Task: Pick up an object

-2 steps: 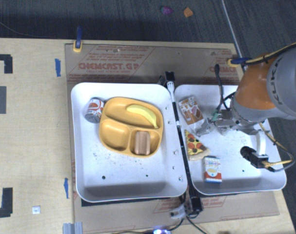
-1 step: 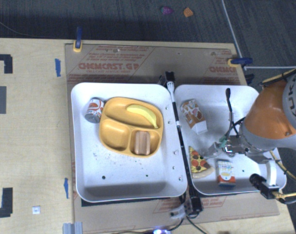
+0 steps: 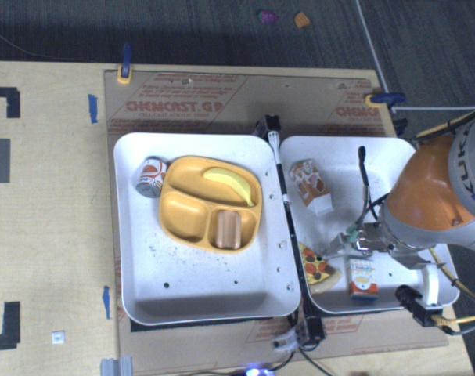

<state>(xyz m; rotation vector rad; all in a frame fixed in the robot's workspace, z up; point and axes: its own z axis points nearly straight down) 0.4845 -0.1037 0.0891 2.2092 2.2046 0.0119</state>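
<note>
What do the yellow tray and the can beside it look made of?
Yellow tray: likely moulded plastic, going by its smooth, even colour and soft sheen. Can: probably thin metal with a printed red and white wrap, given its glinting silvery top.

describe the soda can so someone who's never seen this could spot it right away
Start at the left white bin, which holds a yellow divided tray. The soda can lies on its side in the bin's far left corner, against the tray's left edge. It is the one silver and red cylinder there; the banana and sausage sit in the tray.
</note>
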